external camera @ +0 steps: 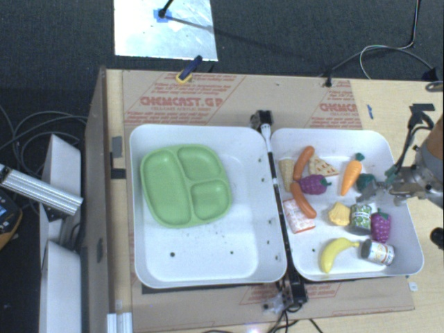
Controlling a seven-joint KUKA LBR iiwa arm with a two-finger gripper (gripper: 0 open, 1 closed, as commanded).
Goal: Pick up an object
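Note:
The right bin (399,151) holds several toy foods: a carrot (352,173), two orange sausages (303,162) (302,200), a purple grape bunch (314,184), a toast wedge (321,166), a pink wafer (298,217), a yellow cheese piece (339,214), a green can (361,216), a second grape bunch (380,225), a banana (336,252) and a small jar (377,252) lying on its side. My gripper (371,188) reaches in from the right, low over the bin. It sits just right of the carrot and above the green can. I see nothing held in it.
The left bin (208,255) carries a green divided plate (185,184). A black hinge strip (276,200) runs between the bins. A beige block (286,174) lies at the right bin's left wall. Cables trail over the bench at the back right.

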